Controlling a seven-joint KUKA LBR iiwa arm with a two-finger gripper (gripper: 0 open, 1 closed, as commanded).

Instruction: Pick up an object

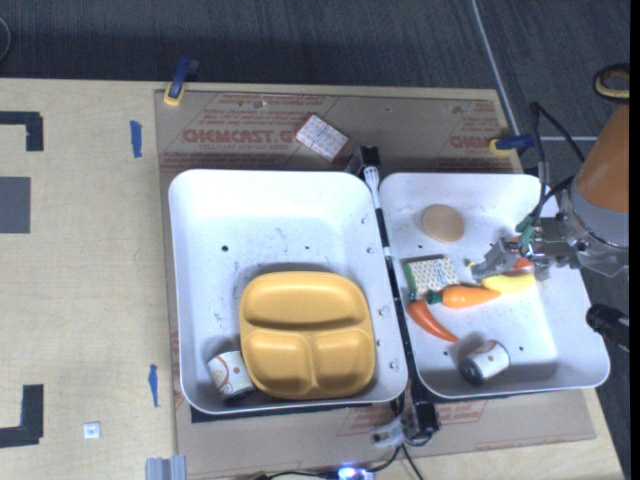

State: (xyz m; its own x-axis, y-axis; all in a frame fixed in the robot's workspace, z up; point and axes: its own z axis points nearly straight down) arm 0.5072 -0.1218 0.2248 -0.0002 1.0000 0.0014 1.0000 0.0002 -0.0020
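Here, the gripper [512,251] reaches low into the right bin [570,368] beside a yellow toy [508,283]; its claw state cannot be told. Next: a clean closure and lift.

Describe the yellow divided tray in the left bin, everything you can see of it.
The yellow divided tray looks like smooth moulded plastic, mustard yellow, with rounded corners. It has three compartments: one long one across the far side and two smaller ones side by side on the near side. It lies flat, open side up, in the near part of the left bin, reaching almost to the bin's near wall. A small white cylinder with orange markings sits against its near-left corner.
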